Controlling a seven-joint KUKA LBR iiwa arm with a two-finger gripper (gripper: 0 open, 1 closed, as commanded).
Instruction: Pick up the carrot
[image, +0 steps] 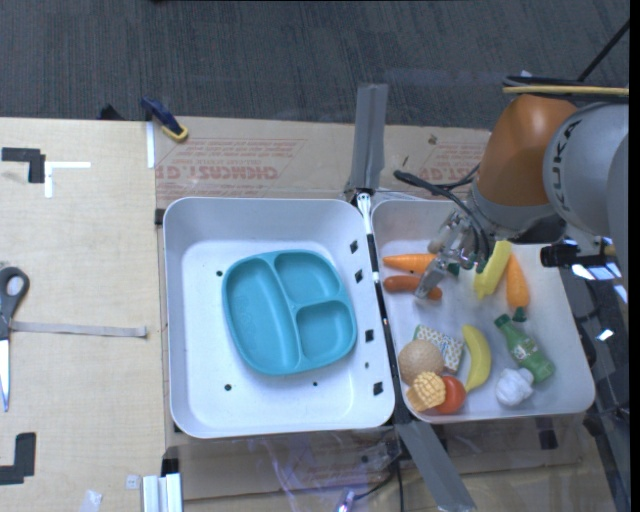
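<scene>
1. The carrot (409, 263) lay in the right bin (560, 400), close to the bin's left wall, with its long axis almost level across the view: the thick end pointed toward the gripper and the thin tip toward the divider between the two bins.
2. The gripper (440, 272) stood just beside the thick end of the carrot, on its right and a little lower. So the carrot lay to the left of the gripper in the view, very near or touching; I could not tell which.
3. A second orange piece, redder, like a small sausage (400, 284), lay just under the carrot and parallel to it, and the tip of the gripper came down near its right end. I judged that the coming move depended on choosing the upper of these two pieces.
4. How far the gripper was opened I could not tell, and nothing was clearly seen between its parts.
5. Another carrot-like orange piece (516, 283) lay upright in the view beside a yellow piece (492, 270), on the right of the gripper.
6. On the cardboard (240, 165) behind the left bin (185, 330) there was red printed writing, seen upside down; I could not read it with certainty.
</scene>
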